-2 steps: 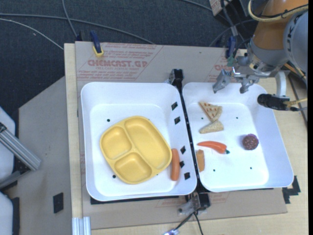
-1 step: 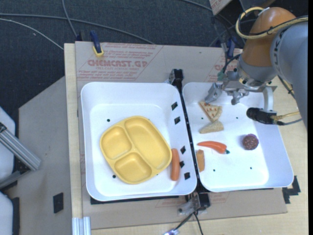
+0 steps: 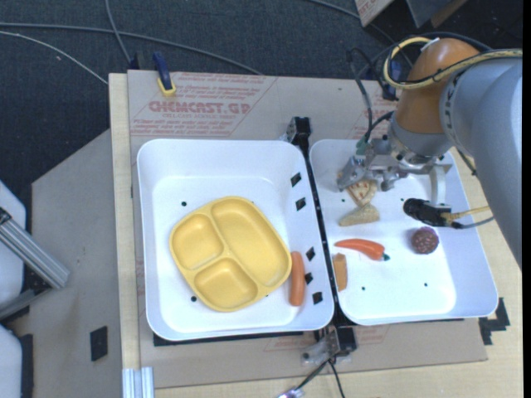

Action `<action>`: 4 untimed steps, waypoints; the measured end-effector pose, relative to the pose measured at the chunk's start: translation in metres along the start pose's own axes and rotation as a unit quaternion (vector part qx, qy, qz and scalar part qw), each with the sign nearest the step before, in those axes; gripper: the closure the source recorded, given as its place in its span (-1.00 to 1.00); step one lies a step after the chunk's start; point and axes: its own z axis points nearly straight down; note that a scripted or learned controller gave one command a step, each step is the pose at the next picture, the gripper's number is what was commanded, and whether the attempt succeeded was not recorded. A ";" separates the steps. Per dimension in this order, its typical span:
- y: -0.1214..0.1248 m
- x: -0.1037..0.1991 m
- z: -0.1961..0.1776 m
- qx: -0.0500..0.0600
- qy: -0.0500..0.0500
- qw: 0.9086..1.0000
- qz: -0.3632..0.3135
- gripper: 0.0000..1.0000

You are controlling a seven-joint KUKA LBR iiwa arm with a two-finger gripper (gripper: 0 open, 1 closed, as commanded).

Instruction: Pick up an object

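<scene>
Grey gripper [image 3: 362, 181] sits low in the right bin [image 3: 473, 293], upper-left part, fingers clamped on a tan cracker [image 3: 361, 192]. 1 beige wedge [image 3: 359, 216] lies just below, red chili [image 3: 362, 247] lower.

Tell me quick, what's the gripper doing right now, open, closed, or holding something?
Gripper: low in the right bin, right over the tan cracker-like piece; open, closed or holding cannot be told.
</scene>
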 end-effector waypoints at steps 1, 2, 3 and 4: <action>0.002 0.000 -0.016 -0.004 0.000 1.000 0.000 1.00; 0.010 0.004 -0.077 -0.007 -0.001 1.000 -0.001 1.00; 0.012 0.003 -0.143 -0.008 -0.001 1.000 0.000 1.00; 0.013 0.003 -0.171 -0.006 -0.001 1.000 0.000 1.00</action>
